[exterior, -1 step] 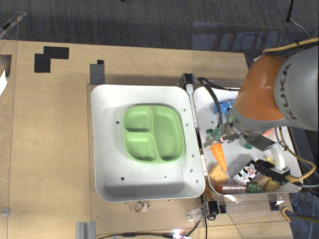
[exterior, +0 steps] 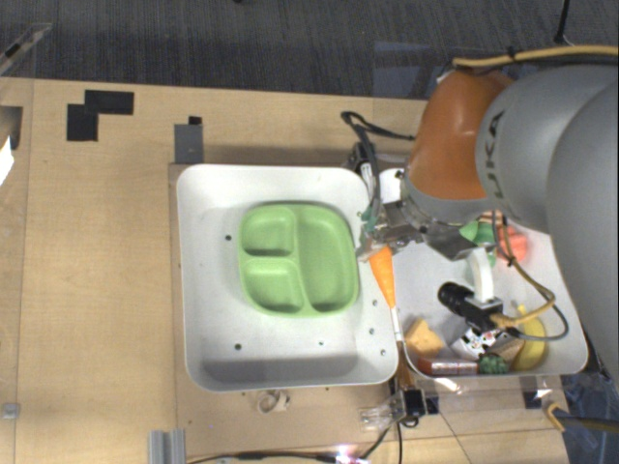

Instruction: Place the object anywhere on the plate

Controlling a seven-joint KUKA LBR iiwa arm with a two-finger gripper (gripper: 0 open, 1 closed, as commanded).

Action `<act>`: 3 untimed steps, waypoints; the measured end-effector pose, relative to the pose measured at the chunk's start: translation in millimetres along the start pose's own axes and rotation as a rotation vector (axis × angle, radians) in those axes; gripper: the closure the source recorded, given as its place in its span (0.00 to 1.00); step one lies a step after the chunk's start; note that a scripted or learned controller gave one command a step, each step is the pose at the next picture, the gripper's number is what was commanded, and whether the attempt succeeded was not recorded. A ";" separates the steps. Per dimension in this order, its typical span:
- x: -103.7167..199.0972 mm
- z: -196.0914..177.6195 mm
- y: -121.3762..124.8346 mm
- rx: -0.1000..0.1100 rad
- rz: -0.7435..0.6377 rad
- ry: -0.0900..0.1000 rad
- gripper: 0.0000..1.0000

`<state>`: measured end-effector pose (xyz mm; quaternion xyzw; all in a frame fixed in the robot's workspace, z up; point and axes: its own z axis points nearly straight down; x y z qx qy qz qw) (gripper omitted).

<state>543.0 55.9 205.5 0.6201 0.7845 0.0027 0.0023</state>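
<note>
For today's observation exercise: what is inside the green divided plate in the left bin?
The green plate shows three compartments, all bare. The orange carrot hangs at the bin divider beside it, under the end effector, not inside. No part of the plate is covered.

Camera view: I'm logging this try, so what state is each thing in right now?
Green plate: upright in the left bin, nothing on it.
Carrot: below the gripper, over the bins' shared edge, not on the plate.
Right bin: cluttered with small objects.
</note>
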 end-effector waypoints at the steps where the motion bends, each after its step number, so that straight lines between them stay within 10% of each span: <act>1: 56.7 -21.7 51.2 0.000 0.014 0.000 1.00; 2: 54.7 -21.4 50.8 0.001 0.016 -0.001 0.00; 3: 145.3 -24.0 120.8 0.002 0.160 0.001 0.00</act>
